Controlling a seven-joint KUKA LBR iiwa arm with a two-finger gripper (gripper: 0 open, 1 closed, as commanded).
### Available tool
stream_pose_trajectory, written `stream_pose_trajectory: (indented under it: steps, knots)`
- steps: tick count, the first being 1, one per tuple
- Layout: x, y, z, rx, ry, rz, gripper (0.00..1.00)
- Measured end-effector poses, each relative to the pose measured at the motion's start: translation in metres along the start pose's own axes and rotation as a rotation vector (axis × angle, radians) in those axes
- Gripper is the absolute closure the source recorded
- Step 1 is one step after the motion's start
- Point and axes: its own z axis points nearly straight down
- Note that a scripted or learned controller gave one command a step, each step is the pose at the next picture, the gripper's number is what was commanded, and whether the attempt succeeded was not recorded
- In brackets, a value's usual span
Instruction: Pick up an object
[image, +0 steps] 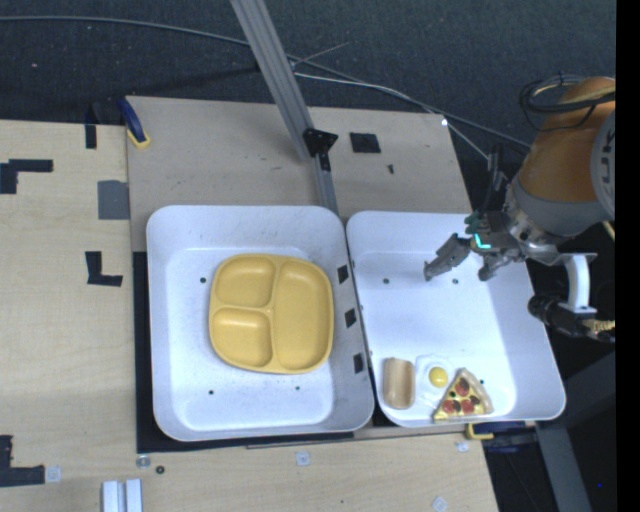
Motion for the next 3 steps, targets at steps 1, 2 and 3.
stream_pose_trajectory:
  steps: [1, 2, 3]
  knots:
    - [0.0, 0.0, 0.0, -0.001, 0.0, 0.0, 0.0]
    - [-0.003, -0.002, 0.044, 0.002, -0.001, 0.001, 0.0]
    - [0.005, 0.001, 0.093, 0.002, -0.001, 0.0, 0.0]
